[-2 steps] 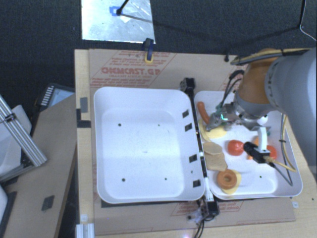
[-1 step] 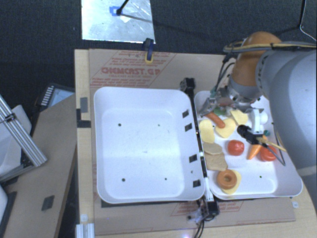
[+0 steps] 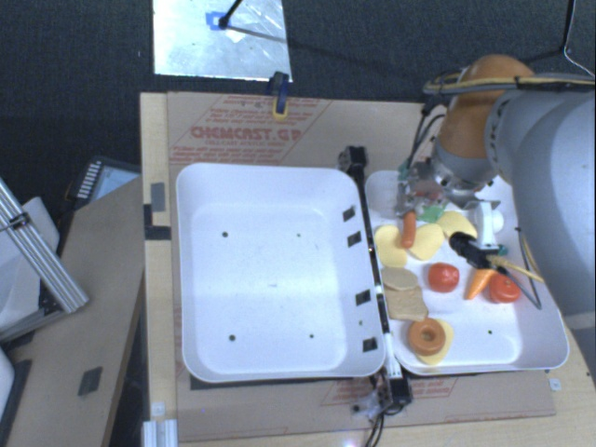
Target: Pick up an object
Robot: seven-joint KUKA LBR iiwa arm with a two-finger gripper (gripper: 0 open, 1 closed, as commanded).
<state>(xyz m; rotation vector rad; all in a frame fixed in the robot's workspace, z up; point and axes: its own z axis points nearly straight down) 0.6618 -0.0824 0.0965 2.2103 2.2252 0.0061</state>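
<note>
Mostly the open room is on the left: the left bin [image 3: 270,268] shows a wide white floor up to its rounded rim, and it touches the right bin [image 3: 521,354] along a line of dark clips in the middle of the counter [image 3: 155,296]. All the toy food lies crowded in the right bin. An orange stick [image 3: 408,229] is near that bin's far left corner, with yellow pieces [image 3: 430,240] touching it, a red tomato [image 3: 443,276] and two tan bread slices [image 3: 402,293] nearer, and an orange ring [image 3: 428,335] close to the near rim. The grey arm [image 3: 549,166] enters from the right and covers the bin's far right part, its orange band [image 3: 484,101] above the wrist. The claw [image 3: 416,196] points down just above the upper end of the orange stick. Whether the claw is open or closed, I cannot tell.
</note>
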